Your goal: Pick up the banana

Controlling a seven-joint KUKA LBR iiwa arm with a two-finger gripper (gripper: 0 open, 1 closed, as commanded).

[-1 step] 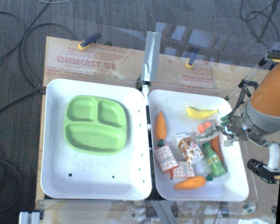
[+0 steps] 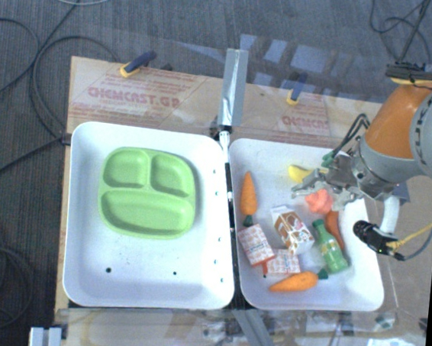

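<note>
From my station I see the arm (image 2: 416,128) reaching in from the right, its orange band over the far right corner of the right bin (image 2: 306,297). The claw (image 2: 328,184) sits low over the upper right part of that bin. I cannot tell how far open it is or whether it has hold of anything; the fingers blur into the clutter beneath.

The banana (image 2: 300,172), a small yellow piece, lies in the right bin near its far wall, just left of the claw and partly hidden by it. I cannot tell whether the two touch.

Other contents of the right bin:
- pink-orange item (image 2: 320,201) directly below the claw, identity unclear;
- carrot (image 2: 249,193) along the left wall, lying lengthwise;
- second carrot (image 2: 294,282) near the front wall, lying crosswise;
- green bottle (image 2: 330,248) toward the right side, tilted;
- three small cartons (image 2: 294,229), red, white and brown, grouped in the middle, near one another.

The left bin (image 2: 83,270) holds a green divided plate (image 2: 149,192) with three compartments, lying flat in the far half.

Both bins rest side by side on the counter (image 2: 94,94), which has a brown board with red print. Black cables (image 2: 11,147) trail on the floor to the left.
</note>
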